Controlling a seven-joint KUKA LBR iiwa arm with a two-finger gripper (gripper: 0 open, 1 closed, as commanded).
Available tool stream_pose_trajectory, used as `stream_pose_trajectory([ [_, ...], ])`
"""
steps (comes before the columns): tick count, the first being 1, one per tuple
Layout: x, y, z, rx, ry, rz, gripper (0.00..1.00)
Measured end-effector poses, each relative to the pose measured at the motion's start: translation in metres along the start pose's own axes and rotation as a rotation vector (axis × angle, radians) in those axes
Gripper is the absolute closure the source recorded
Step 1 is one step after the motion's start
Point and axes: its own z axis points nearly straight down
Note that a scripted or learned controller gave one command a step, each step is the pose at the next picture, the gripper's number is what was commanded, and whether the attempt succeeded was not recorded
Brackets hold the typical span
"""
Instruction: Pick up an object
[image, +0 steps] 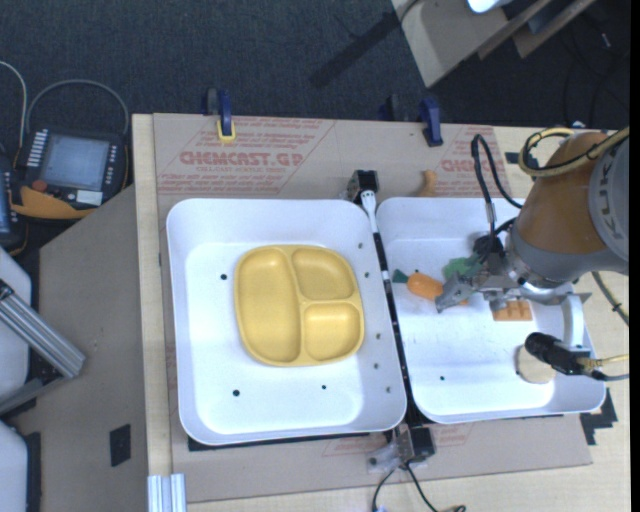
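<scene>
two shallow white plastic bins side by side on a cardboard-covered bench; in the left bin (200, 400) a yellow three-compartment plastic plate (298, 303), lying flat near the middle; in the right bin (470, 395) a handful of small things, with the grey arm with its orange band (565, 210) reaching in from the right.

two-finger gripper (462, 292) low over the upper middle of the right bin, metal tip pointing left; impossible to tell how far apart the pincer stands, or whether anything is in it, the tip being small and mixed with dark cabling.

nearest candidate: a small orange carrot-shaped toy (424, 286), lying flat on the bin floor just left of the gripper tip, close to the wall shared by both bins; a green leafy-looking piece (462, 267) just beside the gripper, partly hidden; a small orange ridged block (511, 312) below the wrist; a pale round disc (534, 368) near the bin's lower right corner.

judged by looks: carrot toy light, probably hard smooth plastic, so rigid but slippery and apt to roll or squirt out of a pinch; tapered, so best taken across the thicker middle, jaws square to its long axis, not at the narrow end; nearness of the bin wall likely to leave little room on that side.
</scene>
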Motion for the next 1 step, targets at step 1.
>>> stream_pose_trajectory([
  [1, -0.0009, 0.0016, -0.0145, -0.008, -0.003, 0.001, 1.0],
])
